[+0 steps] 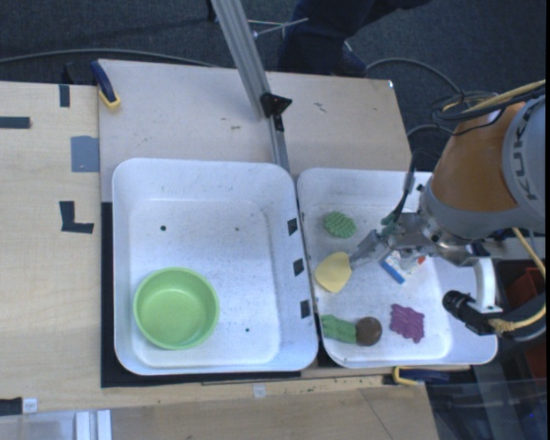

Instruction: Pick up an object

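Claw (pixel 367 248), fingers apparently spread and pinching nothing, hangs just right of the yellow piece (pixel 333 272) in the right bin (pixel 348 180). For a clean grasp, centre over the piece before descending.

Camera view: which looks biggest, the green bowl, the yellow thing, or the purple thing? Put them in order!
1. Green bowl, easily the biggest.
2. Yellow thing.
3. Purple thing.
The yellow and purple ones look nearly alike in size, so that order is unsure.
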`<action>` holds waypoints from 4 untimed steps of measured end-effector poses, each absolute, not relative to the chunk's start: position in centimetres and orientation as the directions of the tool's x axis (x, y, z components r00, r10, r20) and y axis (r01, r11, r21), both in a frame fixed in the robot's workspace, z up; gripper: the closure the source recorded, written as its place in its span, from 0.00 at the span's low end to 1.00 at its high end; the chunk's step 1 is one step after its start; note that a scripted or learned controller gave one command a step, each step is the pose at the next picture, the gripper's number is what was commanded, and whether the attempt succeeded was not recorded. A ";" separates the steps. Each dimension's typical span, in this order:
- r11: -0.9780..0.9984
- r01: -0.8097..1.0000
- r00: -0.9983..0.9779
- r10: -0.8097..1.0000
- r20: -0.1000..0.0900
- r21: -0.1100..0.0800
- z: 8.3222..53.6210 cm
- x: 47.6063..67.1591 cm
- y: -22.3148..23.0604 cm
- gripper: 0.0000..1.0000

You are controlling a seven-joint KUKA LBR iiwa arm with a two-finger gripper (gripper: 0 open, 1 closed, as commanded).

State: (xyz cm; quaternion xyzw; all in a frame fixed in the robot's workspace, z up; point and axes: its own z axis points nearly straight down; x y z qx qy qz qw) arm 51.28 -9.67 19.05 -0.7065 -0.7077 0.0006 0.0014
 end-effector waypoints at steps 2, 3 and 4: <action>0.000 1.000 0.000 1.000 0.001 -0.008 14.4 50.5 -10.0 0.00; 0.001 1.000 -0.001 1.000 0.001 -0.007 9.1 50.3 -9.9 0.00; 0.002 1.000 -0.002 1.000 0.002 -0.006 10.3 50.4 -9.9 1.00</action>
